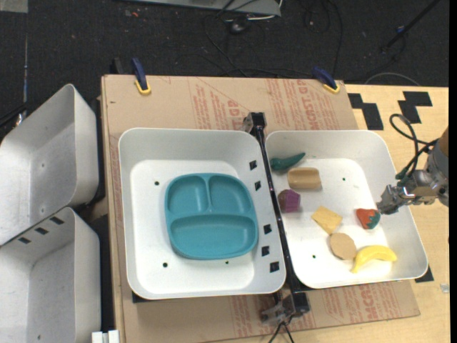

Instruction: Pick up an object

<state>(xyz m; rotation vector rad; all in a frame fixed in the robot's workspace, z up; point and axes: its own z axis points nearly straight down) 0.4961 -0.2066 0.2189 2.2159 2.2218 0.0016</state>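
The right bin [371, 145] holds several toy foods: a teal piece [288, 161] at the back left, a tan loaf [304, 179], a purple piece [289, 201], a yellow wedge [328, 219], a round tan piece [343, 246], a yellow banana [373, 256] and a red strawberry with a green top [368, 219]. My gripper [392, 199] reaches in over the bin's right wall, just right of the strawberry. Nothing is seen between its tips.
The left bin [136, 191] holds a teal divided plate [211, 216]. Both bins rest on a cardboard sheet [214, 102]. Two more white bins [50, 163] stand off the bench at the left. Black clips [265, 213] line the divide between the bins.
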